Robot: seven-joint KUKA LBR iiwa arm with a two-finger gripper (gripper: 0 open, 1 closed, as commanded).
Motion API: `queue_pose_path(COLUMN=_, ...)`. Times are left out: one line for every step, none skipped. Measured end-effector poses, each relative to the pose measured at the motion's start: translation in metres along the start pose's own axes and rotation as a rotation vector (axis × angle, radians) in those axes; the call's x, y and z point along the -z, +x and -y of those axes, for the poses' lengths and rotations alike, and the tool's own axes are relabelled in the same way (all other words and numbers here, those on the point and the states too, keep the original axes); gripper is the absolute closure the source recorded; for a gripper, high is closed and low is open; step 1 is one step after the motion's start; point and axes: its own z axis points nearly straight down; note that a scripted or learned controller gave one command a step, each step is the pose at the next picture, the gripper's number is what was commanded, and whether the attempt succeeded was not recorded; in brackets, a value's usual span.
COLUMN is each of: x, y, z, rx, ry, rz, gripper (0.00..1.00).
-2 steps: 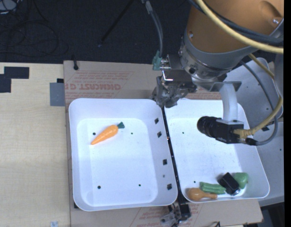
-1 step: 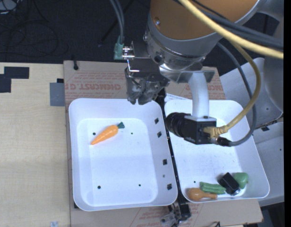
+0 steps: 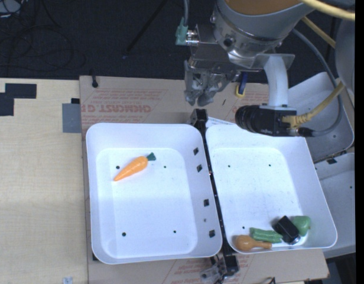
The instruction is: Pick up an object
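An orange toy carrot (image 3: 132,167) with a green top lies in the left bin (image 3: 99,136), toward its upper left. In the right bin's (image 3: 324,206) near right corner lie a green toy vegetable (image 3: 265,235), a small black block (image 3: 286,228), a round green piece (image 3: 302,222) and an orange-brown pear-shaped toy (image 3: 250,243), close together. My gripper (image 3: 201,97) hangs high above the far end of the divider between the bins, with nothing visibly between its fingers.
A cardboard sheet (image 3: 140,99) lies under both bins. The wooden bench (image 3: 34,176) extends to the left. The arm's grey body fills the upper right above the right bin's far edge.
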Motion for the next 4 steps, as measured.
queue_pose_path(x=0.001, y=0.005, z=0.047, rx=0.008, ry=0.004, rz=-0.002, gripper=1.0)
queue_pose_path(x=0.0, y=-0.018, z=0.051, rx=0.003, ry=0.003, rz=-0.001, gripper=1.0)
queue_pose_path(x=0.0, y=0.059, z=0.052, rx=0.014, ry=0.001, rz=-0.002, gripper=1.0)
queue_pose_path(x=0.001, y=-0.005, z=0.051, rx=0.0, ry=0.003, rz=0.0, gripper=1.0)
